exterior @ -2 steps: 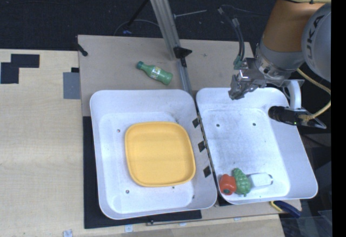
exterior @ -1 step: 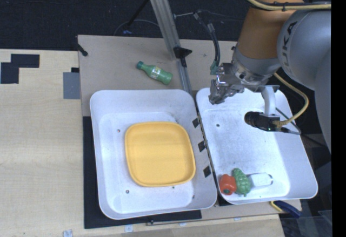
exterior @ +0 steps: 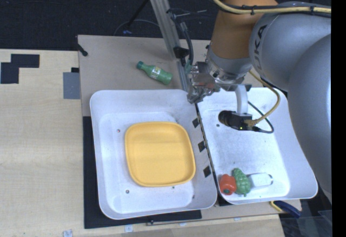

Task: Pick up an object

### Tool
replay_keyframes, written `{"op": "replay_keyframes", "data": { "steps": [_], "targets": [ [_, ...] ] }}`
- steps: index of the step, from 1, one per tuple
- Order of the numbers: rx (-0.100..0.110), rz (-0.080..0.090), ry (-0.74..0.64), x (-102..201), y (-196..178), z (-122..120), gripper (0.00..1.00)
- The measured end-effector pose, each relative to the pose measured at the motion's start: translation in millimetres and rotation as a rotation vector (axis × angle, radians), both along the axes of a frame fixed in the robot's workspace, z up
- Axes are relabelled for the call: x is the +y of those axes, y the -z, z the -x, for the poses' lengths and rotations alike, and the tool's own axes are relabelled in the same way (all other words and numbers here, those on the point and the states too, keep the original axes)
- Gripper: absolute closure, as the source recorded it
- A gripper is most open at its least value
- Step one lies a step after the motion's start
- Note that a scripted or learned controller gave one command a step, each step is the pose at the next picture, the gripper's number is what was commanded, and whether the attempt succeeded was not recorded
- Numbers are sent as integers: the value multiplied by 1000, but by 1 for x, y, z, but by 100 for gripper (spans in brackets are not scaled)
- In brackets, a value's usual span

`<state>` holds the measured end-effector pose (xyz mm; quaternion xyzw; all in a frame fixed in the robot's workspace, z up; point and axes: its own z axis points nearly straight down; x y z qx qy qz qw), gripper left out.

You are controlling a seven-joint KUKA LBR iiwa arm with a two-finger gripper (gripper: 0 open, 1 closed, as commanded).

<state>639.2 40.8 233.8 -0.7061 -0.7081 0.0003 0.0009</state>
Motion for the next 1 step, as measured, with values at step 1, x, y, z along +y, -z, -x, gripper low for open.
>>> {"op": "replay_keyframes", "data": {
  "steps": [1],
  "targets": [
    [-1,0,0,49,3,11,100]
  ]
}}
